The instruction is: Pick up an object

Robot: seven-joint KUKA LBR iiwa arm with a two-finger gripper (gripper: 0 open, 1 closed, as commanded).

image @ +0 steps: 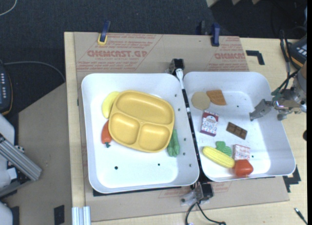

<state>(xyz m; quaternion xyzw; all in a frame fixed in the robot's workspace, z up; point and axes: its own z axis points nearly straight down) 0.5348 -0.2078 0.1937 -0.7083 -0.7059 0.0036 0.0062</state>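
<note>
On the table (146, 48), a yellow divided tray (141, 121) lay tilted in the left bin (92, 121), resting partly on a yellow banana-like toy (109, 103) at its far left and a red toy (106, 134) at its near left, so that both showed as little more than edges. A green leafy toy (173, 144) lay against the tray's right rim, close to the wall shared with the right bin (273, 146).

The loose candidates for a pick lay spread in the right bin: a round tan cracker (200, 100) and an orange-brown biscuit (216, 97) side by side at the far end, a small red-and-white carton (209, 124) nearer the middle, and a brown chocolate bar (237, 130) to its right. At the near end, a corn cob (218, 157), a green piece (224, 147), a pink-and-white box (241, 151) and a red tomato-like toy (243, 168) were bunched together, likely harder to single out.

The hand (258, 112) hung at the bin's right side, apart from every item and pinching nothing; whether its fingers were spread or pressed together could not be told. The chocolate bar, lying alone and nearest, looked the easiest target.
</note>
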